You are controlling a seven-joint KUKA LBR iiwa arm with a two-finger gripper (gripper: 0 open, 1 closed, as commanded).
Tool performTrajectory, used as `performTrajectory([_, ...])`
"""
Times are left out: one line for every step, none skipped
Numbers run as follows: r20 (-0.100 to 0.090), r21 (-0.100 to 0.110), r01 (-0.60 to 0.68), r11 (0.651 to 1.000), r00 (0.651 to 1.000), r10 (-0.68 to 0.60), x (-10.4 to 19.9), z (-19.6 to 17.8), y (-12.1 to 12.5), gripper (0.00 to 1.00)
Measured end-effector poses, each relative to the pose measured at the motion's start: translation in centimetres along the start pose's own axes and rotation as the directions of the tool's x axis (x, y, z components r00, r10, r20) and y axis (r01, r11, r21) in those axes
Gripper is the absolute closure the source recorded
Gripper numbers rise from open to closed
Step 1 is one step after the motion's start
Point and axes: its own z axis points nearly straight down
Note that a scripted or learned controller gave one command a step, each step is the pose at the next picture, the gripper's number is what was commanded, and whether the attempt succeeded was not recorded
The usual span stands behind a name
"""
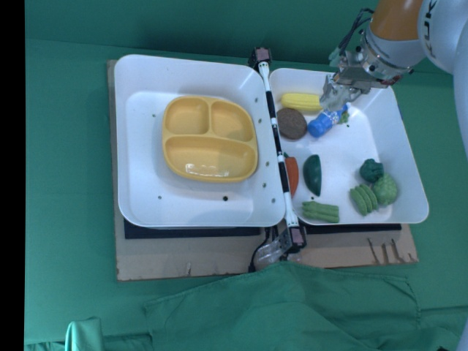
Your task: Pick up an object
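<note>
Gripper [335, 102] sits low over the blue bottle [326, 122] in the right bin [409, 196], can't tell its state, & w/ corn [302, 102] close by, a skewed pinch could slip off.

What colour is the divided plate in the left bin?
Yellow; the plate shows in the camera view.

Arm [428, 13] cut off by top and right edges; upper links out of frame. Gripper [334, 102] fingertips blurred against blue bottle [327, 121]; grip or gap not discernible. Bottle's upper end covered by gripper. Right tip of corn cob [301, 101] hidden behind gripper. Carrot [292, 174] partly tucked under divider rail [276, 148]. Green cloth [292, 313] cropped at bottom edge. Clamp below bins [276, 248] too blurred to identify.
</note>
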Motion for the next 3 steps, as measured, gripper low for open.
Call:
performTrajectory([0.002,0.002,-0.003,1.0,1.0,0.003,1.4,0.6,8.0,1.0])
performTrajectory([0.002,0.006,-0.006,1.0,1.0,0.006,1.7,-1.5,8.0,1.0])
performTrajectory([0.002,0.009,-0.007,1.0,1.0,0.007,1.7,-1.4,8.0,0.0])
